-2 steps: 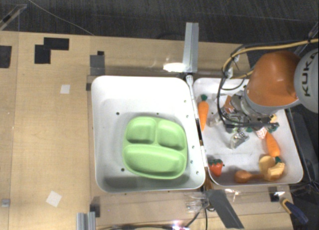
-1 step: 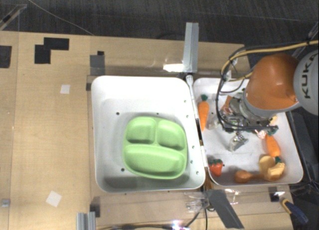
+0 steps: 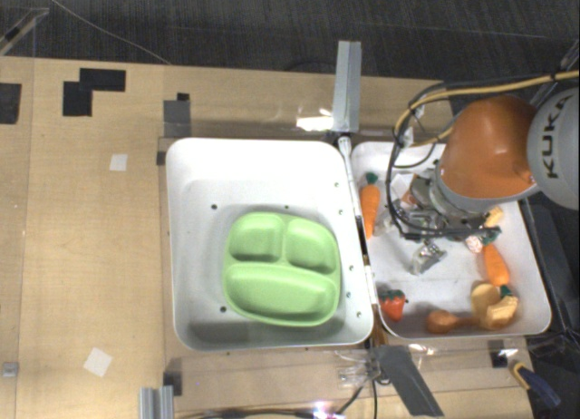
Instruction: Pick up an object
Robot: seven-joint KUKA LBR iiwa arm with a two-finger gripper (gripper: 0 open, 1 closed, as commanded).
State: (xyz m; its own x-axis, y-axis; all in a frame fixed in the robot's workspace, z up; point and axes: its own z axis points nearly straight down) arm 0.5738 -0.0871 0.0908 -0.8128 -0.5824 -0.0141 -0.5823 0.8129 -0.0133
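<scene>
**A:** Where are things in the bins?

**B:** The left bin point(image 3: 181, 227) holds a green divided plate point(image 3: 281, 267) at its centre. In the right bin point(image 3: 535, 304), the gripper point(image 3: 428, 254) hangs near the middle. A toy carrot point(image 3: 370, 209) lies at its nine o'clock, another carrot point(image 3: 495, 265) at three o'clock, a small red piece point(image 3: 392, 304) at seven, and a brown piece point(image 3: 442, 321) at six.

**B:** Whether the fingers are wide or narrow, I cannot tell.

**A:** What could go wrong?

**B:** Probably closing on bare floor between the toys, or nudging one away, since none sits directly beneath it.
</scene>
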